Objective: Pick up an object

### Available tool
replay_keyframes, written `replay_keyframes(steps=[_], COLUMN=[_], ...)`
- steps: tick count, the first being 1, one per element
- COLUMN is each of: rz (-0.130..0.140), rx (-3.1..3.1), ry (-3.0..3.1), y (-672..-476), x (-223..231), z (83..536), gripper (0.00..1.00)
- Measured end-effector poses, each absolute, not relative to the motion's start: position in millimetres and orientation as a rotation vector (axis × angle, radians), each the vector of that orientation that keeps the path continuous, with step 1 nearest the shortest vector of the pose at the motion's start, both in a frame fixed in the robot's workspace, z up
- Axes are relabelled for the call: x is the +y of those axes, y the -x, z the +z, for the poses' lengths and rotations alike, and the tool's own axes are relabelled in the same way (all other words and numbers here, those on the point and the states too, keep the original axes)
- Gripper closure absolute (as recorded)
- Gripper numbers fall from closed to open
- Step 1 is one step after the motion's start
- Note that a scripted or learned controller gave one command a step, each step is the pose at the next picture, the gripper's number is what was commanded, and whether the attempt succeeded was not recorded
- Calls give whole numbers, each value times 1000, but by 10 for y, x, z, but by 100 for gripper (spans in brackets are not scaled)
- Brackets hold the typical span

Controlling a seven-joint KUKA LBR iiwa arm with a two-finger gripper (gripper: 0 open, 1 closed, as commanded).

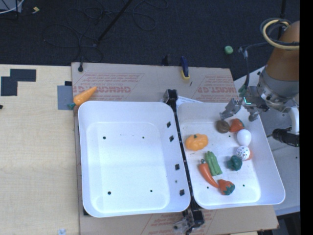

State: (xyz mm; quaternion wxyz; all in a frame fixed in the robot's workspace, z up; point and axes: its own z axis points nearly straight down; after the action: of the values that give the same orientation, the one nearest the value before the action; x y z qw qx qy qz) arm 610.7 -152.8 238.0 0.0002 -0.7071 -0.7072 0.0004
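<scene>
Where the bench edge lies nearest the camera, a small metal clamp (pixel 188 223) sits at the seam between the two white bins. Just beyond it, in the near part of the right bin (pixel 274 192), a red chili pepper (pixel 207 174) lies slanted toward a red toy with a green top (pixel 226 186), and a green ridged vegetable (pixel 212 163) lies touching the chili's upper end. Beside these sit a dark green leafy toy (pixel 234 163) and a white dotted ball with an orange base (pixel 242 153). Farther back an orange pumpkin (pixel 196 141) rests near the bin's left wall, while a plain white egg (pixel 243 137) lies toward the right. Beyond the egg, a red tomato (pixel 236 125) touches a brown round object (pixel 223 126). The gripper (pixel 240 110) hangs just above this pair with its two fingers spread apart, one over the brown object and the other right of the tomato; nothing sits between them. The left bin (pixel 83 155) has a bare white floor. Farthest off, an orange carrot (pixel 84 95) lies on the cardboard sheet (pixel 146 82) outside the left bin's far corner, and a blue clamp (pixel 185 67) grips the sheet's far edge.
</scene>
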Motion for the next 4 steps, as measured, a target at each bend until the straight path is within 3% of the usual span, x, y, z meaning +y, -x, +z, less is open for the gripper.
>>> replay_keyframes(steps=[1, 2, 4], rz=[5, 3, 5], rx=[-2221, -2215, -2205], ry=[2213, 2223, 2231], y=[-5825, -5842, -5839], x=[-995, -1030, -1051], z=[805, 974, 1165], gripper=[0, 100, 100])
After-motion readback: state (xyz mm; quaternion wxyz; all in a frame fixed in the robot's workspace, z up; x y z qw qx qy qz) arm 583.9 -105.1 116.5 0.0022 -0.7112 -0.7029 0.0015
